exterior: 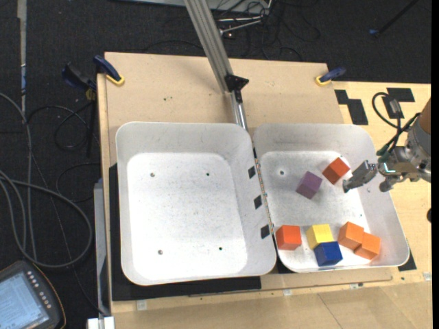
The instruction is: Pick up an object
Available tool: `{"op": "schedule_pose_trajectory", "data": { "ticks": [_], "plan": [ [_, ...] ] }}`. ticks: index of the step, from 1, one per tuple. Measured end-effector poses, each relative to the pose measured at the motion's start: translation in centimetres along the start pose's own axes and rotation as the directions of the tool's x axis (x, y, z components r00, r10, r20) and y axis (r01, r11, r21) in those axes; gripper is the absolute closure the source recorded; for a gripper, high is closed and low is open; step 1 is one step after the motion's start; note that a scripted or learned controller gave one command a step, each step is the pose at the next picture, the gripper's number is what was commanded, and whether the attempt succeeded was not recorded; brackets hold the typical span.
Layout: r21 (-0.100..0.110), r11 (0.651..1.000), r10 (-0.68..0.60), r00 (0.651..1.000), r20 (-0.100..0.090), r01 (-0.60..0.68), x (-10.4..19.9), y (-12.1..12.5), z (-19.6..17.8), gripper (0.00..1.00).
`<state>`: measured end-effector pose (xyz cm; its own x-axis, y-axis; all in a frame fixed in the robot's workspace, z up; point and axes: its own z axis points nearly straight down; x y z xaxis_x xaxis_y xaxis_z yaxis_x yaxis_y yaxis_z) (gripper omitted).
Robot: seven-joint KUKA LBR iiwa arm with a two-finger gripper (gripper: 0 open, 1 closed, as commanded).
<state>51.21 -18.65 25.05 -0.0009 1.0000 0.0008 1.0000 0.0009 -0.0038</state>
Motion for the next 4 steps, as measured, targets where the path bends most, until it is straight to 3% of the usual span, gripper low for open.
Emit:
{"op": "schedule_pose_trajectory", "data": {
  "ticks": [1,3,4],
  "plan": [
    [-0.004,1.000,0.001,1.000,0.001,-0.001,0.0,0.1,-0.2,0.00],
    [0.002,1.000,0.001,1.000,-0.001,-0.001,-0.4,-0.3,11.7,0.00],
    [-0.003,1.000,0.002,1.000,0.001,-0.002,-0.3,-0.2,15.7,0.00]
  ]
}}
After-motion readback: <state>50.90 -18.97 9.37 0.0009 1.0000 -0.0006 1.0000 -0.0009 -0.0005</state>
